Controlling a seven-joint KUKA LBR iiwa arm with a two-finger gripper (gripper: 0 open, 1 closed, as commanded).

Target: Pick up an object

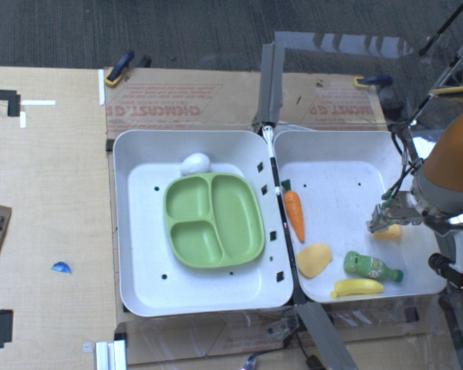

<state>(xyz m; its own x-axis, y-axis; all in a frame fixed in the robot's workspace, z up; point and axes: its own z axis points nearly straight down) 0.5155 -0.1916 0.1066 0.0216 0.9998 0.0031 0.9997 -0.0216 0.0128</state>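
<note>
Hovering hand (380, 223) (near bin wall (393, 160))

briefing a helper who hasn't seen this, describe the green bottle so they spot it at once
Start at the right-hand white bin and go to its near edge. The green bottle lies on its side there, just above the yellow banana, the only green thing in that bin.

This is a robotics lab or test bench rather than a home. 2 shallow white bins (131, 230) sit side by side on a sheet of printed cardboard (185, 99) held by clamps (119, 66), over a pale plywood bench (46, 206). Toy plastic food, such as a carrot (294, 213) and banana (356, 287), lies beside the grey-and-orange industrial arm (447, 168). Dark carpet (177, 14) covers the floor beyond.
</note>
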